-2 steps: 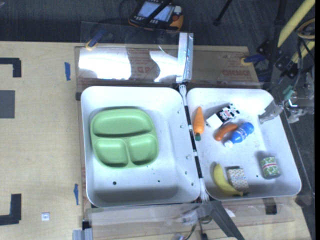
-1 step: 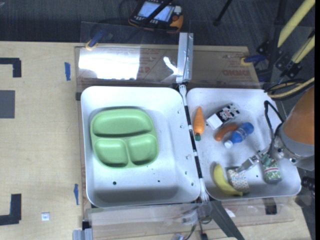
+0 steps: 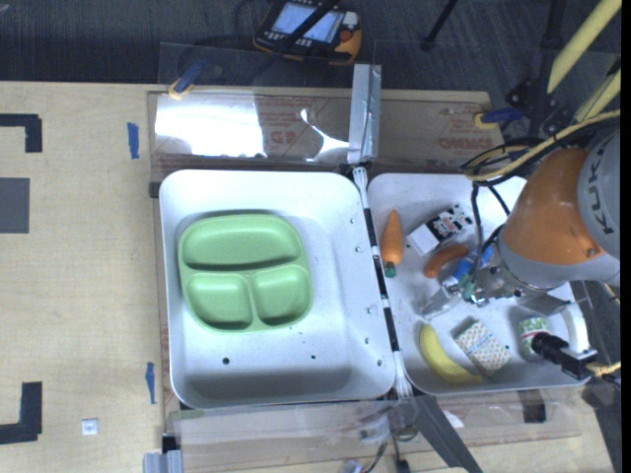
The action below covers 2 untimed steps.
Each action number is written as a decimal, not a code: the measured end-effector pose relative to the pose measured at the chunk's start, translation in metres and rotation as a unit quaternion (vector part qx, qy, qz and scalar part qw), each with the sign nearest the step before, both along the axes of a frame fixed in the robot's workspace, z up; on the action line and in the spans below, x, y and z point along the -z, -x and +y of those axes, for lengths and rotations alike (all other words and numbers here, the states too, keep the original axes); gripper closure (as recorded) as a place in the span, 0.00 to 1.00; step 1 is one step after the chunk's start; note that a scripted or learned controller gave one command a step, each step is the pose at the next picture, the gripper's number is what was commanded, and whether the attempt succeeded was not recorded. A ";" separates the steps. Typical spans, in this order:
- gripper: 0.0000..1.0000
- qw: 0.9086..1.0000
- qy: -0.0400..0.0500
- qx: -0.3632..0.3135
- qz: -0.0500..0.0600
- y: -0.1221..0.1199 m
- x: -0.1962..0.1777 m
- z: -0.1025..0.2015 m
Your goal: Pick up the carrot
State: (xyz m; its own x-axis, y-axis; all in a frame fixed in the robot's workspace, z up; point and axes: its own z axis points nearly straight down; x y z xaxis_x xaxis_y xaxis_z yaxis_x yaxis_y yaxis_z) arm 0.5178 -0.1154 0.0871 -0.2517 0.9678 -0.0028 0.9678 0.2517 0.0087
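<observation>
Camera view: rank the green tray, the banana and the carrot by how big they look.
1. Green tray, by far the largest.
2. Banana, partly covered by a packet, so its rank over the carrot is unsure.
3. Carrot.

Robot lab: wood tabletop (image 3: 69,264) w/ black tape marks (image 3: 28,131), two white bins (image 3: 340,363), teach pendant (image 3: 308,30) on grey carpet (image 3: 118,18), tripod legs (image 3: 449,8), loose cables (image 3: 552,131).

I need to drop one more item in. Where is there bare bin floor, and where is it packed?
Left bin: bare floor in front of and right of the green tray. Right bin: crowded. The carrot lies by the divider, the banana at the near edge, small items between, and the end effector is low over them. A small bare patch lies behind the carrot.
</observation>
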 end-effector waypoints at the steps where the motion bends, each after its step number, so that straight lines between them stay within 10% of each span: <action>1: 1.00 1.000 0.001 0.001 -0.002 -0.001 -0.011 -0.001; 2: 1.00 0.994 0.001 -0.107 0.003 -0.017 -0.036 0.018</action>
